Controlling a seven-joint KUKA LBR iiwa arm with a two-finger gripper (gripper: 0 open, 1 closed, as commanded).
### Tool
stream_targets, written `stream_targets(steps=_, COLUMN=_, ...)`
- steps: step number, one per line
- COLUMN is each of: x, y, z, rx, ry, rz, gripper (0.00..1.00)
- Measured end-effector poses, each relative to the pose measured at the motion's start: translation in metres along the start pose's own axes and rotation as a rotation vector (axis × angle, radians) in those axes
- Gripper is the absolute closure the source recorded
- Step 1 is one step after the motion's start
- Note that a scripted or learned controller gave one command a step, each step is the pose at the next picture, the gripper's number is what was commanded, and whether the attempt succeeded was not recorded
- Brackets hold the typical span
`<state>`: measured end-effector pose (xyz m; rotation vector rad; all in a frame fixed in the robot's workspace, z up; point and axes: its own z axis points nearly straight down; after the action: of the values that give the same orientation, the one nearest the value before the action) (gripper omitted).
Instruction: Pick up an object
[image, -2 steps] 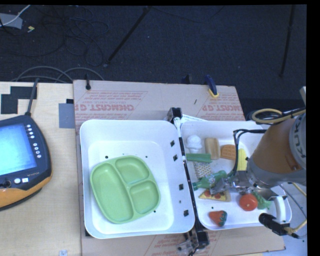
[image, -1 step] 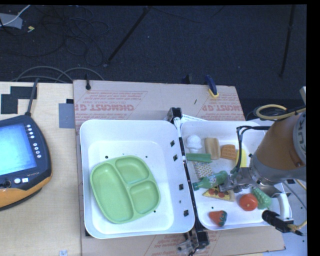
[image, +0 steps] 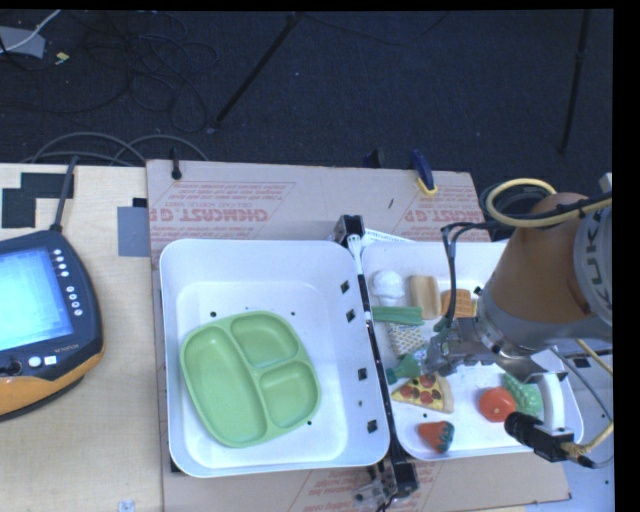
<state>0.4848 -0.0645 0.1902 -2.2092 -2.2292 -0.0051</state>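
The likeliest target, a toy pizza slice (image: 424, 392), lay flat in the right bin (image: 470, 448), near its left wall and toward the front edge, with the gripper (image: 437, 358) poised just above its upper end. Whether the fingers were open or closed could not be told; the dark mechanism blurred into the clutter beneath it, and nothing was visibly held between them. The step in hand looked like the descent onto an object, with no grasp yet made. The next move would call for settling the fingers squarely over one item, since neighbours crowded close: a green piece (image: 398, 314) and a white egg-like toy (image: 388, 286) behind, a bread-coloured block (image: 424, 294) beside them, a strawberry (image: 434, 435) in front and a tomato (image: 496, 403) to the right. The arm (image: 545, 280) hid the middle of the bin's far side. In the left bin (image: 200, 270) sat a green divided plate (image: 250, 376), well apart from the work
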Motion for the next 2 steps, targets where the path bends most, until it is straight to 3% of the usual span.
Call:
stream_targets(steps=1, x=-0.005, y=-0.001, z=-0.003, rx=0.012, ry=-0.002, rz=0.008, gripper=1.0)
stream_targets(steps=2, x=0.071, y=0.042, z=-0.108, rx=-0.006, ry=-0.003, rz=-0.001, gripper=1.0)
